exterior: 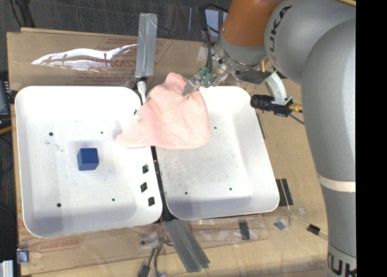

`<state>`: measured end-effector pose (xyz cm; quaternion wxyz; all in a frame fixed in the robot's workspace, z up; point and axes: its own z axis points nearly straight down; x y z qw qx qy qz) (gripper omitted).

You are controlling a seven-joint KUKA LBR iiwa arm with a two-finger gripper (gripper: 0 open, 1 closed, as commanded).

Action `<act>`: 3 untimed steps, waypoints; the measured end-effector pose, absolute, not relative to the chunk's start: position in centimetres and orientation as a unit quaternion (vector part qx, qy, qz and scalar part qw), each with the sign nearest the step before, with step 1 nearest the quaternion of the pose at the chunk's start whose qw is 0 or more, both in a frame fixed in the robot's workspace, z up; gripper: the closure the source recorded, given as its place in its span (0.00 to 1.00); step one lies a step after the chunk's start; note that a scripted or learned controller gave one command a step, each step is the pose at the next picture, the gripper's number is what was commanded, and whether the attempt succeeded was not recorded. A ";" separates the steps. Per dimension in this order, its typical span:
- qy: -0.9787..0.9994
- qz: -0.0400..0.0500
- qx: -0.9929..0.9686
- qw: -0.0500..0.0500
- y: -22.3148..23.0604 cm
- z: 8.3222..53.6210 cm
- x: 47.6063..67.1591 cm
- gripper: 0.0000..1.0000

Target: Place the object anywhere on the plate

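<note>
A pink cloth hangs in a loose fold over the gap between the two bins, and its lower edge spreads across both inner rims. My gripper sits at the cloth's upper right corner, above the far left part of the right bin. Its fingers are pinched on that corner. The cloth looks lifted at that point and droops down and to the left. A small blue cube rests on the floor of the left bin, well to the left of the gripper.
The grey arm with its orange band takes up the upper right and right side. A grey bar and crumpled clear plastic lie on the cardboard behind the left bin. Black cable fittings stick out near the right bin's far corner.
</note>
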<state>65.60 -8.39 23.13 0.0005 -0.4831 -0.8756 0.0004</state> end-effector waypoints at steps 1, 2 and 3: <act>-0.955 0.001 -0.296 0.001 -3.7 23.1 63.5 1.00; -0.995 0.001 -0.098 0.002 1.5 22.3 61.9 1.00; -1.000 0.000 0.003 -0.001 7.1 23.4 61.3 1.00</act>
